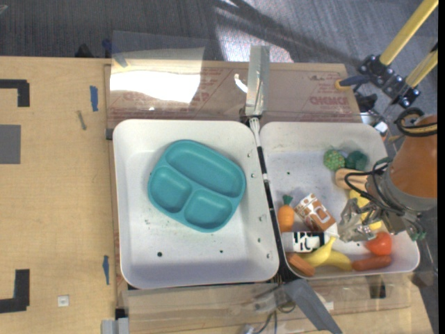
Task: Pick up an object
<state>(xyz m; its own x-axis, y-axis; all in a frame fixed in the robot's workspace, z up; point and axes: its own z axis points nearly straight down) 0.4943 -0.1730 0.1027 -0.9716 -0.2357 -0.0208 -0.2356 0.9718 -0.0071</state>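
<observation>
On the pale wooden tabletop [55, 207], two white bins side by side; left bin [132, 256] holding a teal divided plate [197, 185]; right bin [306, 148] crowded with toy food: green pieces [335, 160] far, orange carrot [286, 217], brown-and-white box [316, 213], banana [329, 257], tomato [379, 243] near. Above the right bin's right side, end effector [356, 227], low among the toys; open or closed, cannot tell. Beyond, grey patterned floor [139, 9]; black tape marks [17, 92] at left.

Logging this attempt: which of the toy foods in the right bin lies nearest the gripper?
The red tomato, just right of the gripper near the front wall. The banana, carrot and green broccoli lie farther off.
</observation>
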